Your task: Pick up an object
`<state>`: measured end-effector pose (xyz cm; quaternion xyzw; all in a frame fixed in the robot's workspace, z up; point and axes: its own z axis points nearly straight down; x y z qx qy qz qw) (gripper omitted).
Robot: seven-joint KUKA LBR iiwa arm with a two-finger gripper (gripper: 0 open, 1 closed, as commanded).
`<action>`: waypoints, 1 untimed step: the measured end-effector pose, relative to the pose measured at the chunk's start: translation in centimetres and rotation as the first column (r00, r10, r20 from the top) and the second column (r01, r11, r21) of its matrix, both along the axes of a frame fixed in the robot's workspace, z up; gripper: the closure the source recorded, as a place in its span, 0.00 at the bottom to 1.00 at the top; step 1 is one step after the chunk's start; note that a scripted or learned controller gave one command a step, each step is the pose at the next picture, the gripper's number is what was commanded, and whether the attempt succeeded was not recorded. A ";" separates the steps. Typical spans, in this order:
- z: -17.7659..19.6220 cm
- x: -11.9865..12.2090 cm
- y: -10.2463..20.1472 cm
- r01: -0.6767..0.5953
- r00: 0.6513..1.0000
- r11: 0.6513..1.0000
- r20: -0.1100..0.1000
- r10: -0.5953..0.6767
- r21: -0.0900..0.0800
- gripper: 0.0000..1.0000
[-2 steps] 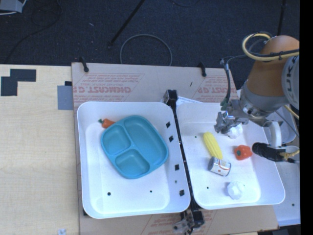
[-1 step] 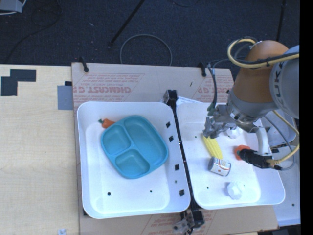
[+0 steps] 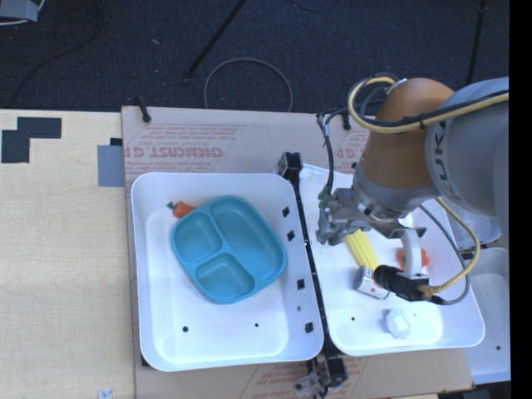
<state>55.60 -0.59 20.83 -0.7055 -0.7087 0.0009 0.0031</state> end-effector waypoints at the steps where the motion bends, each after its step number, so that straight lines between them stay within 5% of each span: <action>1: 1.4 -1.6 4.8 0.001 1.000 1.000 0.001 -0.001 0.000 1.00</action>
